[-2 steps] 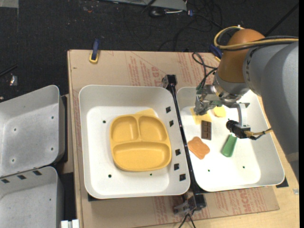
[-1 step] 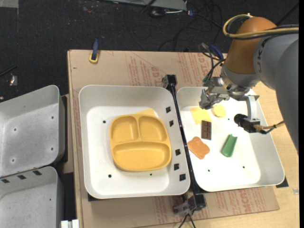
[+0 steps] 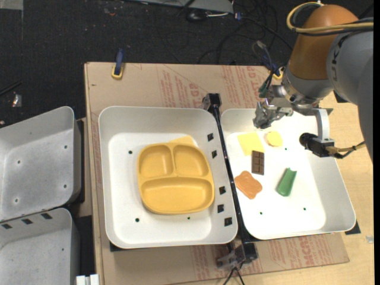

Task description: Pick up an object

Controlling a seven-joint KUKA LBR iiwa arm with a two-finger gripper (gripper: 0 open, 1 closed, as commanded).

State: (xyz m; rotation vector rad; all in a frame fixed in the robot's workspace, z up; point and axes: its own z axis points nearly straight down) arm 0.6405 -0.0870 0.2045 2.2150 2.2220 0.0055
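Hovering above the right white bin [image 3: 332,177], my fingers [image 3: 263,120]: apart or together, I cannot tell.
Just below them lie a flat yellow square [image 3: 249,142] and small pale-yellow round piece [image 3: 274,139]; crowded, I might nudge both.

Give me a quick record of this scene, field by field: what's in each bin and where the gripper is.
left bin: yellow divided tray
right bin: yellow square, small yellow piece, brown block, orange piece, green piece
gripper: over the right bin's far end, above the yellow square
held: nothing visible
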